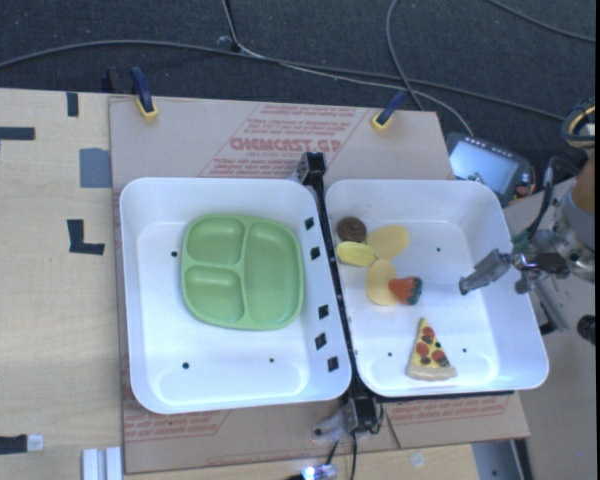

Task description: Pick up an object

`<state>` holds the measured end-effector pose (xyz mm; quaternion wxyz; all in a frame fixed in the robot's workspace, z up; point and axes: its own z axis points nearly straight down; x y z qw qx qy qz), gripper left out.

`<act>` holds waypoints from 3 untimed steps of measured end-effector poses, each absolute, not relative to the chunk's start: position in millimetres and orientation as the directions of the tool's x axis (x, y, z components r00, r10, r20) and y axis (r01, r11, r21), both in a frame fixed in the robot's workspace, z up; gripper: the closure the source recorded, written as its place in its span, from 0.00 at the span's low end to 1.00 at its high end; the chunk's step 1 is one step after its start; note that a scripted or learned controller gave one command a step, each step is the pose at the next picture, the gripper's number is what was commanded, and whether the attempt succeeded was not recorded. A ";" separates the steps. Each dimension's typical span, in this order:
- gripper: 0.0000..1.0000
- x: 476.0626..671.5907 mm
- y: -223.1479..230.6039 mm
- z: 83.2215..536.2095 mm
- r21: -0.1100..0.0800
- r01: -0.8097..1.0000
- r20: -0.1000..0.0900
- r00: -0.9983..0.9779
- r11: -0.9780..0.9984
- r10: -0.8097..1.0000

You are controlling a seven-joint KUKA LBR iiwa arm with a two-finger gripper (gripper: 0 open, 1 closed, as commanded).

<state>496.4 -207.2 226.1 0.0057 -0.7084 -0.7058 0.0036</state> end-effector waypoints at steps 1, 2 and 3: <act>0.00 499.2 -206.6 232.7 -0.001 1.000 0.000 -0.001 0.001 1.000; 0.00 499.0 -195.9 182.6 -0.006 1.000 0.002 -0.001 0.001 1.000; 0.00 496.8 -194.8 139.0 -0.005 1.000 0.001 -0.001 0.001 1.000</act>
